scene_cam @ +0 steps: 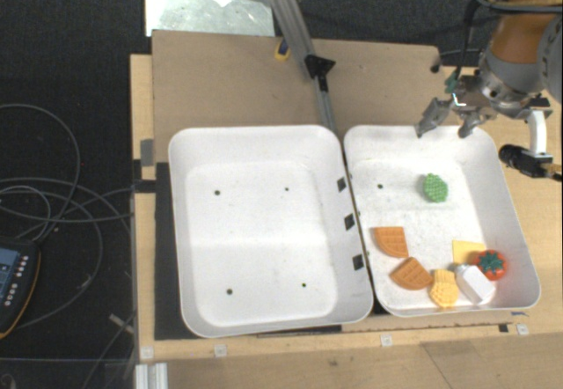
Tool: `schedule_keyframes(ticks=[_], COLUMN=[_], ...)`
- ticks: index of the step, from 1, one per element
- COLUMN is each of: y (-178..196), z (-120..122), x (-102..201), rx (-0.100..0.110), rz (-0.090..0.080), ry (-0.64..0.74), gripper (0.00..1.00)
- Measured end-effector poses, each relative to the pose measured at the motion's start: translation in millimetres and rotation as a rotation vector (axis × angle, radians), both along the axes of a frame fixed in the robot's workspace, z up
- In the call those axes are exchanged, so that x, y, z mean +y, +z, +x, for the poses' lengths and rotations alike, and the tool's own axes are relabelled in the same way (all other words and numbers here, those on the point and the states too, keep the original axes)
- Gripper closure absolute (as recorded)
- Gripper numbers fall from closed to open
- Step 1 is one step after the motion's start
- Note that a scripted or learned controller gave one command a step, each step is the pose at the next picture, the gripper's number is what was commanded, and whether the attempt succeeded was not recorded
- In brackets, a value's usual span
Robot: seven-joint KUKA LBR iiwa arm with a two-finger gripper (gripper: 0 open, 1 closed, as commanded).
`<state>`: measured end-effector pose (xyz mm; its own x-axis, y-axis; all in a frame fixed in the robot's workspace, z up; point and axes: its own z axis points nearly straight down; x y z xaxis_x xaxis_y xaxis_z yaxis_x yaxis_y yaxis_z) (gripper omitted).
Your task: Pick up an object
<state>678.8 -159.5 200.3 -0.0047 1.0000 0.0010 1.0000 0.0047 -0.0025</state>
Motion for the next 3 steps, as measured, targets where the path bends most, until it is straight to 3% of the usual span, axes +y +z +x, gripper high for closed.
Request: schedule_keyframes(ticks=[1,3], y=[3.0,-102.9], z=[0.9,0.7], x=[0.0,11.0], rx=[-0.004,0.001], rz=[-0.002,-0.001], ry=[0.002,0.001], gripper=[0.00,0.00])
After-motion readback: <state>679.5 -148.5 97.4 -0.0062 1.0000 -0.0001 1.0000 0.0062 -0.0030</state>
